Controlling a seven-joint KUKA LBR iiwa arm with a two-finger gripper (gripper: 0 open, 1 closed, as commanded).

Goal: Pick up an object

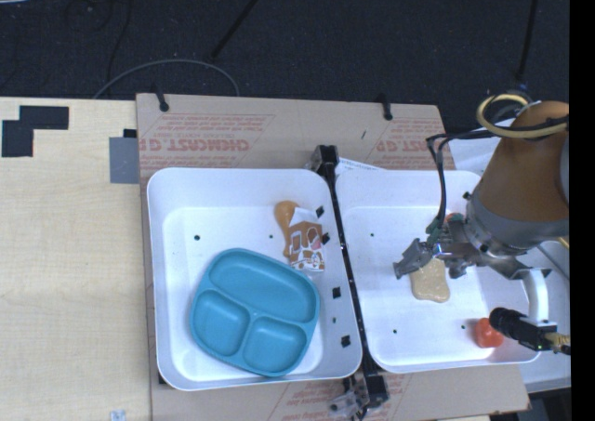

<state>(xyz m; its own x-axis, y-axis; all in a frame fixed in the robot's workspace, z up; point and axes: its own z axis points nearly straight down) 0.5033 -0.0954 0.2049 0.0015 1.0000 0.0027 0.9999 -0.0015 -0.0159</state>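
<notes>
My gripper (429,259) hangs low over the right bin (390,224), just above a flat tan piece (432,285) that lies on the bin floor. Grey fingers spread to either side of the tan piece's upper edge, but I cannot see whether they grip it. A small red-orange object (484,333) lies near the right bin's front right corner. In the left bin (177,224) rests a blue divided plate (254,311). Behind it lie an orange-brown piece (285,215) and a small brown and white packet (306,246).
A black divider (339,270) runs between the two bins. Cardboard (242,136) lies under the bins at the back. The pale wooden bench (65,270) extends to the left. The arm's orange-banded body (521,177) covers the right bin's far right part.
</notes>
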